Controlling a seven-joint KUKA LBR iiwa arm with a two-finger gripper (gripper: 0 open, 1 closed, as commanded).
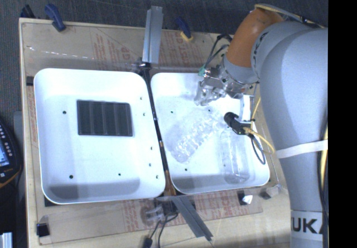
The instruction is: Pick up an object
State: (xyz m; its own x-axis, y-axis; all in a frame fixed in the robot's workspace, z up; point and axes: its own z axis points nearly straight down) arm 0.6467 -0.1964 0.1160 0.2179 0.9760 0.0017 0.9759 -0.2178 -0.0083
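Here, the facts line by line.

Gripper: the gripper (207, 93) hangs over the far part of the right bin (167, 87), close to the bin's back wall. It looks metallic and shiny, with cables running to it. From this slanted view I cannot tell how wide it stands, and I cannot tell if it has hold of anything or touches the bin floor.

Arm: the grey arm (290, 85) comes in from the right side, with the orange band (245, 37) just above the wrist. A black part (234, 122) with a yellow cable sticks out below the wrist, over the right bin.

Task object: a clear plastic bottle (189, 138) lies on its side in the middle of the right bin, placed diagonally. Its upper end is near the gripper, just below it; whether they touch is not clear.

Second object: another clear bottle (234, 157) lies near the right wall of the same bin, beside the first bottle, pointing towards the front edge.

Materials: both bottles are transparent and crinkled, hard to see against the white floor. The bins are smooth, white, shallow, with rounded corners.

Left bin: the left bin (56, 90) holds a dark flat rectangular object (104, 118) with ribs, well apart from the gripper.

Bench: the bench (83, 40) has a brownish cardboard-like surface, with blue clamps (54, 16) at the far edge.
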